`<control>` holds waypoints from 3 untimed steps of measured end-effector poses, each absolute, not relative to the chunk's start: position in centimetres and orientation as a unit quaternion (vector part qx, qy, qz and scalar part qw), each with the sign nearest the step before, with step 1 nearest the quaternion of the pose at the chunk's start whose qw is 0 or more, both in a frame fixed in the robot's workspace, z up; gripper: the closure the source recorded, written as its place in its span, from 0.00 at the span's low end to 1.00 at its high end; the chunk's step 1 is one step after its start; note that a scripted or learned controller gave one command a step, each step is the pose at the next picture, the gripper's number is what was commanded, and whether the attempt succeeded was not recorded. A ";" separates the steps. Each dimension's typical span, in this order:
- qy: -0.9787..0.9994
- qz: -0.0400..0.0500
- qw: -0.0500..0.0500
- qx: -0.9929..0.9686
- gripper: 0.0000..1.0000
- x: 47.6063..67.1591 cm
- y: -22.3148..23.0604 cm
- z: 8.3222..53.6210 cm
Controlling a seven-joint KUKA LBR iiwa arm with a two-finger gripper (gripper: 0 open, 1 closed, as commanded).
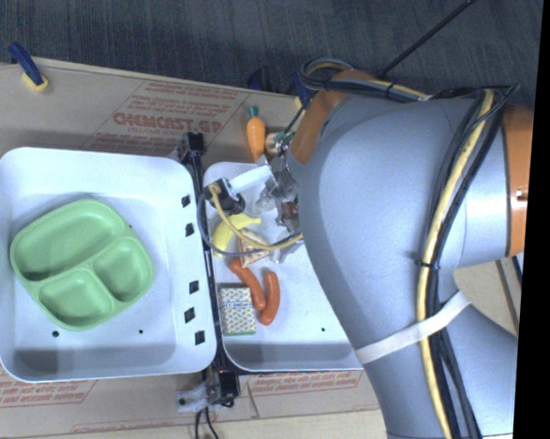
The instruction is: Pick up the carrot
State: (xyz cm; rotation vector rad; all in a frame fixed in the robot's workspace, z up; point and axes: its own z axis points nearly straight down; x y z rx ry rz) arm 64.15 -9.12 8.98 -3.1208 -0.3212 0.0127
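The carrot (254, 136) is small and orange with a green top. It shows at the far rim of the right bin (284, 355), over the brown cardboard. My gripper (279, 188) reaches in under the big grey arm, just right of and below the carrot, over the far end of the right bin. The arm hides most of the gripper and much of that bin. I cannot tell whether the carrot touches the gripper or rests on the rim.
The right bin holds a yellow toy (229, 231), two red-orange sausages (259, 291) and a small patterned box (237, 312). A green divided plate (79, 261) lies in the left bin (34, 174). A blue clamp (27, 65) sits at the far left corner.
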 end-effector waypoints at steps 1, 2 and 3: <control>-0.103 0.001 0.002 -0.995 0.00 64.1 -5.3 19.2; -0.114 0.001 0.001 -0.993 0.00 64.5 -4.5 28.1; -0.104 0.004 0.001 -0.995 0.00 64.7 -3.7 19.0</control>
